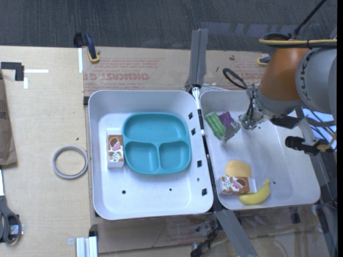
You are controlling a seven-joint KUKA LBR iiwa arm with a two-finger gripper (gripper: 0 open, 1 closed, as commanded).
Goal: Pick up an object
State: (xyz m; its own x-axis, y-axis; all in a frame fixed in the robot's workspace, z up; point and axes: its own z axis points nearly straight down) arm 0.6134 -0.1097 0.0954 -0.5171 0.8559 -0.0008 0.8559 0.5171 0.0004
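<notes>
Your gripper (244,123) sits just right of the green-and-purple packet (221,124) (long axis slanting down-right) in the right bin (300,189); I cannot tell its opening.

We log: one arm (316,74), grey, orange band above wrist, entering from right of camera view. Wrist angled down and leftward. We note gripper (236,131) low at arm's left end; black cables looped near wrist.
</notes>
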